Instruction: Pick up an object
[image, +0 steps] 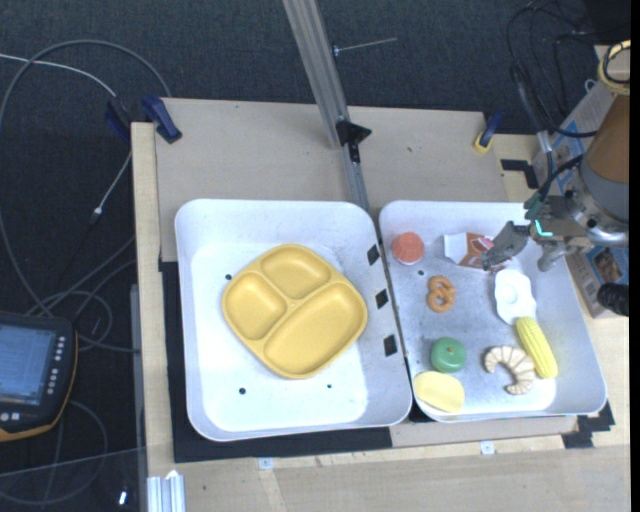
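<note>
my fingers (522, 248) hang spread over the right bin (575, 330), pinching nothing, just above the white fried egg (512, 293). the corn cob (536, 346) lies just below that egg, the croissant (511, 367) beside the cob, the pretzel (440, 293) left of the egg, the green apple (447, 354) lower left.

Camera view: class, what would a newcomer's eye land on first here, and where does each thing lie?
The yellow divided plate dominates the left bin. The right bin holds small toy foods, among them a corn cob, a green apple and a pretzel. The gripper hangs over that bin's far right part.
</note>
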